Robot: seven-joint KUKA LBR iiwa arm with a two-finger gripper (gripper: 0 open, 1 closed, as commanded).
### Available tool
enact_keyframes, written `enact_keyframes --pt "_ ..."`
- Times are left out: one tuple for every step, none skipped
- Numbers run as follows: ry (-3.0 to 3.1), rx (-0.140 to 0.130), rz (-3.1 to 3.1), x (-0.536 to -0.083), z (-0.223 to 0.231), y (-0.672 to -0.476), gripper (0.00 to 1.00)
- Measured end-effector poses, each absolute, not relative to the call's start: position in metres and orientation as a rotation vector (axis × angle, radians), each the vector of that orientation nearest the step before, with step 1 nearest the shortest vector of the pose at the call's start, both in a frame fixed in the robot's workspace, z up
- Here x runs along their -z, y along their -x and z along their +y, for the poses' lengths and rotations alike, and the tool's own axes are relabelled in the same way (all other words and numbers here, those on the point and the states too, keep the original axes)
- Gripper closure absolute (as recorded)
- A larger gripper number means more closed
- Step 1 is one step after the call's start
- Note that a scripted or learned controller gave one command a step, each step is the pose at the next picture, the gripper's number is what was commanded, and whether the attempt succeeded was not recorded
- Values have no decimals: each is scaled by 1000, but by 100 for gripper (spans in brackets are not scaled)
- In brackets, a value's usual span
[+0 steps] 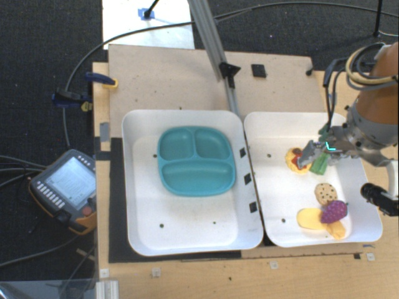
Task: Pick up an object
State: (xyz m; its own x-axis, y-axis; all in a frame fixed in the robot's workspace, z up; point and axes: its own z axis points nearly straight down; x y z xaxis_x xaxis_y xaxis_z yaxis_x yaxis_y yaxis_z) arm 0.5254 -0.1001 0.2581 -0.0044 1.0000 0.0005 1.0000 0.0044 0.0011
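Observation:
My gripper (310,157) hangs low over the right bin (274,185), reaching in from the right. Its tip sits right at a small yellow and red toy (293,160) and a green piece (320,164) beside it. Whether anything is between the fingers is not visible. Nearer the front of that bin lie a round speckled cookie (325,193), a purple grape bunch (334,211) and a yellow banana-like piece (310,218).
The left bin (143,217) holds a teal divided plate (196,161). A grey pole (209,30) slants down to the bins' shared back edge. A teach pendant (65,189) and cables lie off the bench's left side.

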Motion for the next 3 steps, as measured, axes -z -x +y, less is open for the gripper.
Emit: enact_keyframes --pt "-2216 -3 2225 -259 -100 -526 0" --pt "-2221 1 2224 -214 -99 -533 0" --pt "-2222 2 2224 -171 -101 -538 0"
